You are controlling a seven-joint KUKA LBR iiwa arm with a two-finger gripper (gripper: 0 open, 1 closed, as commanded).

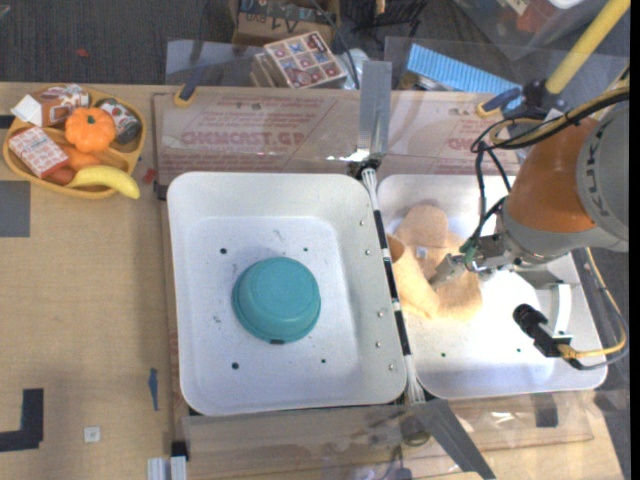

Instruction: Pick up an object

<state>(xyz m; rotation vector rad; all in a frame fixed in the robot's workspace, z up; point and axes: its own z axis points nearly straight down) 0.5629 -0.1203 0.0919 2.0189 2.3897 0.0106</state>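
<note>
Pincer sits low in the right shallow white bin, tip right at the pale tan, blurry soft lump, which lies just left of it toward the divider. Can't tell its grip state. Teal round bowl sits upside down in the left bin, well apart.

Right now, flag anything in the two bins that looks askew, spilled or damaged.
Nothing looks spilled or broken. The teal bowl sits upside down in the left bin, rim down. In the right bin, pale tan pieces lie in a loose heap beside the pincer.
</note>
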